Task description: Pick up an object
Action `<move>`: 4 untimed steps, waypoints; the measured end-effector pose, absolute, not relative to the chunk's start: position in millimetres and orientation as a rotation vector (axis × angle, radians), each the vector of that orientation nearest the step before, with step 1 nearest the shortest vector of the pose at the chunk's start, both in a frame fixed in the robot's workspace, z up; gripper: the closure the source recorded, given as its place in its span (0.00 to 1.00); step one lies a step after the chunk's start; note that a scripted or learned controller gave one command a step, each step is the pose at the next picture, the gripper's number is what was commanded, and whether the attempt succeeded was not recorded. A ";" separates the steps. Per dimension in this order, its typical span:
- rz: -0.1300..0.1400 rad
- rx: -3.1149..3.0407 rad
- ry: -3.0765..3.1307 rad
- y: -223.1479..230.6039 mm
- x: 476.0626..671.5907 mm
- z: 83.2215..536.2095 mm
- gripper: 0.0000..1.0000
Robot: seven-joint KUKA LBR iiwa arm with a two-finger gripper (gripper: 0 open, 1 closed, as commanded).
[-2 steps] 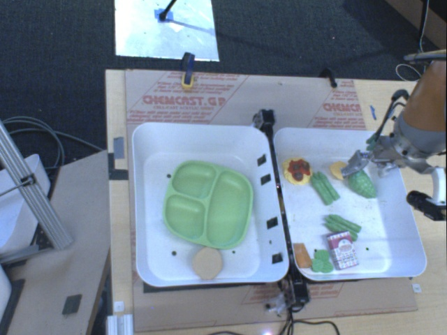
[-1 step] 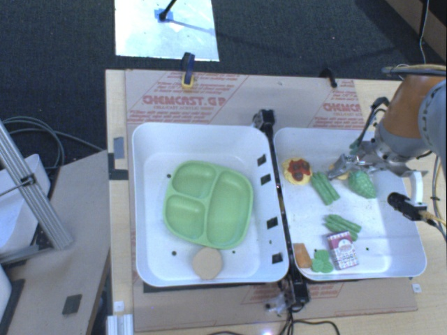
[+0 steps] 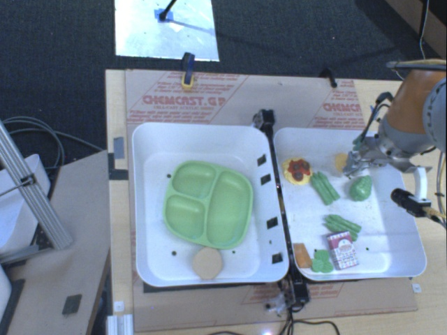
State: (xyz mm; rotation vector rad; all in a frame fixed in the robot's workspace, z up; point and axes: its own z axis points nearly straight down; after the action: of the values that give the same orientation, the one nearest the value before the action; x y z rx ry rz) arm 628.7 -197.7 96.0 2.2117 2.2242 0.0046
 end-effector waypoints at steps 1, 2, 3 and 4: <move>0.004 2.212 2.225 -197.7 628.6 95.8 0.00; -0.016 2.223 2.235 -198.4 667.7 86.4 0.00; -0.003 2.224 2.223 -195.4 603.3 84.3 0.00; 0.000 2.218 2.233 -116.3 542.6 98.8 0.00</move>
State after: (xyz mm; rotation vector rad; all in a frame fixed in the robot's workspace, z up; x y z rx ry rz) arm 542.6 -116.3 98.8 2.2180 2.2332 0.0004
